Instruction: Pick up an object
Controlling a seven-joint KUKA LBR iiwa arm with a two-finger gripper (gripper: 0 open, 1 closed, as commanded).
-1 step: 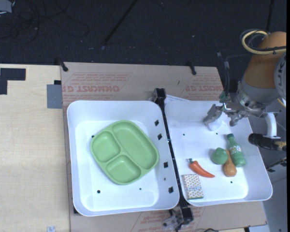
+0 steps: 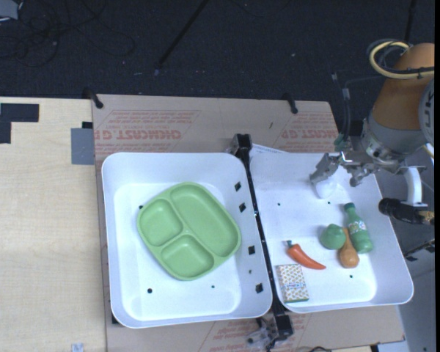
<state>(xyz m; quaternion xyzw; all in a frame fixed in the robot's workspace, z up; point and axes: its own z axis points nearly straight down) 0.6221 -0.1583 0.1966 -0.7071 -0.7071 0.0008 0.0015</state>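
My gripper hangs over the far part of the right bin, its fingers spread open with nothing between them. A small white object lies just below the left finger; I cannot tell whether they touch. Nearer the front of that bin lie a green bottle, a green round piece, an orange piece, a red-orange chili pepper and a small patterned packet.
The left bin holds a green divided plate. A black divider runs between the bins. The arm's orange band rises at the right, and a black cable end sticks out by the right bin's edge.
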